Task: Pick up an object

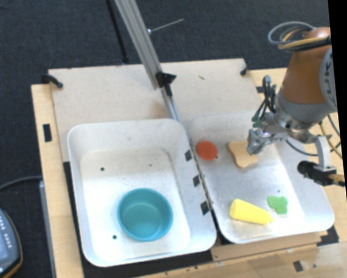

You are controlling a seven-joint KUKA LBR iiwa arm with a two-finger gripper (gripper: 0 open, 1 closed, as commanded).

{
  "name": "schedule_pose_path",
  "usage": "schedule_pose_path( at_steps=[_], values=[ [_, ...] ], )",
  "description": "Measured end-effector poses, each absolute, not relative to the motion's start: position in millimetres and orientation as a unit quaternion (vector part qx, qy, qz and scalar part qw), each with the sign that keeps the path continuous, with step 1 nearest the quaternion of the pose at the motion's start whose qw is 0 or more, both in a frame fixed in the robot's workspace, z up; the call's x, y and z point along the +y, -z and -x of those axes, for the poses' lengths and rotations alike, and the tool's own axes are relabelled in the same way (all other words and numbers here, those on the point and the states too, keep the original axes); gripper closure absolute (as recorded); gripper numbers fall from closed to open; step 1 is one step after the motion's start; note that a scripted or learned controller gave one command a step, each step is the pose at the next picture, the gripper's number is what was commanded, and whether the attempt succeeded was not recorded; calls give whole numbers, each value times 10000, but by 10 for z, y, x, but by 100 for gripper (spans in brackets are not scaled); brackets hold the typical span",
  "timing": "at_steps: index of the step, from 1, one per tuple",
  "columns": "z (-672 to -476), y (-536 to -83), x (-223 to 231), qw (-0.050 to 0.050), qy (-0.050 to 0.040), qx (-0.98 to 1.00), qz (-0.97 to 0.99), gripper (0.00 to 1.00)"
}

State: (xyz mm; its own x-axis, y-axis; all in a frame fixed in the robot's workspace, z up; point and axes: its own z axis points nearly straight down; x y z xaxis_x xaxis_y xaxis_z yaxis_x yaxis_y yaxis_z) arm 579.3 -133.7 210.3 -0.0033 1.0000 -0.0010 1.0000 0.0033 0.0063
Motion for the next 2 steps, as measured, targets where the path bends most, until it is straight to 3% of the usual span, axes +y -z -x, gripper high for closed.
schedule_pose_path(
  at_steps=[1,2],
  values=[
    [-5808,-2515,-1348,28,-19,7087,-7055,100],
    [-5998,-2511,-742,5,-12,7099,-7043,100]
  ],
)
